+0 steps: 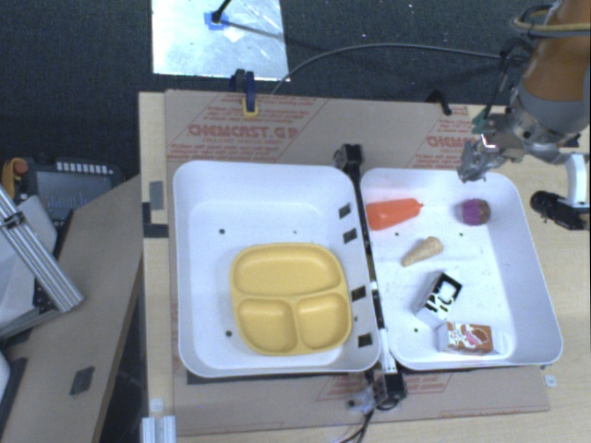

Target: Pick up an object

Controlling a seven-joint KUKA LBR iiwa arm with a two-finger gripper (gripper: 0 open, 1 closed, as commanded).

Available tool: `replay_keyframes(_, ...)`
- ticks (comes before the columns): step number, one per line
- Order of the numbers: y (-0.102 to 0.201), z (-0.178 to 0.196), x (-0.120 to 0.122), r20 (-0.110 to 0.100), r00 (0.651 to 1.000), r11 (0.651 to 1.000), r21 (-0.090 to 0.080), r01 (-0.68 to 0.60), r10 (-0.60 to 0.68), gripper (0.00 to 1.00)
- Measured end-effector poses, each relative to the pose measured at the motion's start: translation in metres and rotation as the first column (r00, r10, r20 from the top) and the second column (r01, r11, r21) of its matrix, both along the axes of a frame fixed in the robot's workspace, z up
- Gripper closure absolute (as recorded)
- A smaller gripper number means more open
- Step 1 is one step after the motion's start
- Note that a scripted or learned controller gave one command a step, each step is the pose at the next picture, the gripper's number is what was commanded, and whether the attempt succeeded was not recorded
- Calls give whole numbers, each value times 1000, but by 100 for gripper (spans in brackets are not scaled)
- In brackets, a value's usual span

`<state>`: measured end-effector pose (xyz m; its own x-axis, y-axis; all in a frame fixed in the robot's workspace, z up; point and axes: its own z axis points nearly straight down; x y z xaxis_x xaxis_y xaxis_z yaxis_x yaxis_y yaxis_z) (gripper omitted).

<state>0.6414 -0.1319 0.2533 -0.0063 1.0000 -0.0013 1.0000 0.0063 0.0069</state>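
Both bins [277, 178] are white; the tray [289, 298] is yellow, the carrot [393, 212] orange, the ball [475, 211] purple, the cone [422, 250] tan.

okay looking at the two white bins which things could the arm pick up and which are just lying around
For the job: gripper; in the right bin, carrot, purple ball, beige cone, black-and-white box, brown packet.

Just lying about: yellow tray in the left bin, clamp, metal sheet.
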Motion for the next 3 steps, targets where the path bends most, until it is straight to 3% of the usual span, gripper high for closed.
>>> replay_keyframes(3,140,-26,-39,-8,1000,1000,3,-2,2,100)
